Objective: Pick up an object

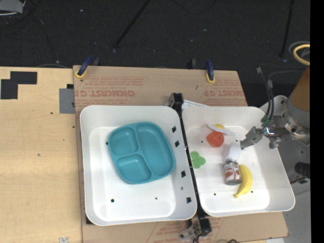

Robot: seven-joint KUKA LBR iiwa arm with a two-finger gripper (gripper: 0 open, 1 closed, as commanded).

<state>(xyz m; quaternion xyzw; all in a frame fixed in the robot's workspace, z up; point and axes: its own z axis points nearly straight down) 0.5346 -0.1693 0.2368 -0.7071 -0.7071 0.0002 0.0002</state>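
Nothing is lifted yet: the grey two-finger gripper [251, 137] hangs with jaws open and holding nothing above the right white bin [273, 199], beside the red tomato-like ball [215, 139].

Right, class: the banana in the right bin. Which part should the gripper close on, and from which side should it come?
Grip the banana across its middle, coming from above, fingers closing across its narrow width. It lies flat on the right bin floor, curved, with the can right at its left side, so I'd favour the lower half, which has clearer room. The gripper sits above it in the view.
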